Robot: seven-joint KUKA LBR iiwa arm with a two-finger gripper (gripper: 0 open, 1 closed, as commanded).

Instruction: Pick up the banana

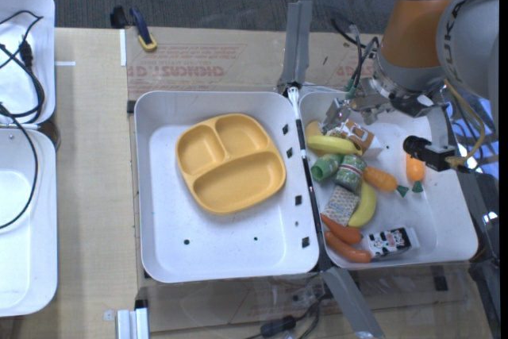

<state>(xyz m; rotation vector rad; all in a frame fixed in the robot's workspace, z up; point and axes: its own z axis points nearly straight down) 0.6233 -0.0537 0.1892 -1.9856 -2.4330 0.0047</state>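
Note:
Two bananas lie in the right bin (452, 238). One banana (329, 144) rests near the bin's back left, just below a small brown packet (361, 136). The other banana (366, 206) curves nearer the middle, beside a checkered packet (341, 205). My gripper (343, 113) hangs at the bin's back left, just above and slightly behind the first banana. Nothing can be seen held in it.
A yellow divided plate (230, 163) lies in the left bin (159, 250). The right bin also holds two green cans (337, 168), a carrot (381, 179), an orange piece (414, 169), two red sausages (345, 238) and a small carton (393, 240). Cables trail from the arm.

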